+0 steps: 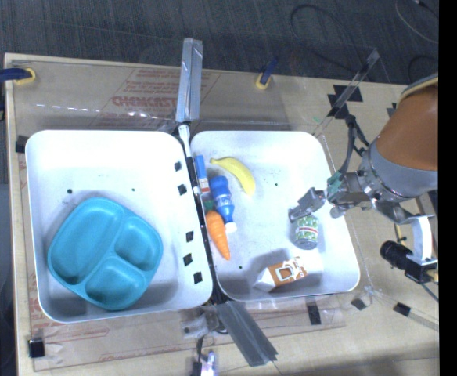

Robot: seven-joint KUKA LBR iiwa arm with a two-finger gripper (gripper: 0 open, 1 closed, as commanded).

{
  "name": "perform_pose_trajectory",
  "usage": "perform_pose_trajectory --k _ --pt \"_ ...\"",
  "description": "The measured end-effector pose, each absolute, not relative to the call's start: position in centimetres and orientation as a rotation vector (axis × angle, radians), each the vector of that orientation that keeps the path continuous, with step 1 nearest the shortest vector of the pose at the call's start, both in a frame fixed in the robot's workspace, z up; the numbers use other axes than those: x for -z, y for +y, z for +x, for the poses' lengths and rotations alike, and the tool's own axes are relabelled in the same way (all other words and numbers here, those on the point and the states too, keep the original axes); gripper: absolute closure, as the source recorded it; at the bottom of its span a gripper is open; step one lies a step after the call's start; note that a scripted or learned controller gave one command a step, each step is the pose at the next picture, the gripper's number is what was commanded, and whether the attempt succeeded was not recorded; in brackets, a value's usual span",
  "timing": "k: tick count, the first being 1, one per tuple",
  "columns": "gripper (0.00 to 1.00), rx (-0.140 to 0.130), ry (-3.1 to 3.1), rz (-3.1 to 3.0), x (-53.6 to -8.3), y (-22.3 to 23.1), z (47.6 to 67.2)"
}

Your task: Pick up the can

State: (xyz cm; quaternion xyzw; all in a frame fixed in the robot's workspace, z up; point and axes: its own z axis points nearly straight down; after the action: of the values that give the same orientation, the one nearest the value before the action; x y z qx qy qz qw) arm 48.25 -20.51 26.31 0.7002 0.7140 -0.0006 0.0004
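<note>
The pincer [307, 207] is hanging over the right bin [322, 151]; can't tell if it's spread or pinched. The can [307, 231] is sitting right under it. Carton [286, 273] below, banana [237, 172] & carrot [218, 234] far to its left.

Two bins [56, 143], one can [307, 231], banana [239, 172], carrot [218, 236].

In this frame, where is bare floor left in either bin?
Left bin: bare above the blue divided plate. Right bin: bare between banana and can. Crowded along the divider: blue bottle, carrot; small carton near the front wall.
</note>
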Motion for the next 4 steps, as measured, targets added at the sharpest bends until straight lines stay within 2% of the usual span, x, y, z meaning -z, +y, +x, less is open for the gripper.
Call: perform_pose_trajectory --k 1,4 --pt "0.00 0.004 2.277 2.169 -20.2 -21.0 47.6" --pt "0.00 0.001 2.391 2.045 -18.0 -20.9 48.8"
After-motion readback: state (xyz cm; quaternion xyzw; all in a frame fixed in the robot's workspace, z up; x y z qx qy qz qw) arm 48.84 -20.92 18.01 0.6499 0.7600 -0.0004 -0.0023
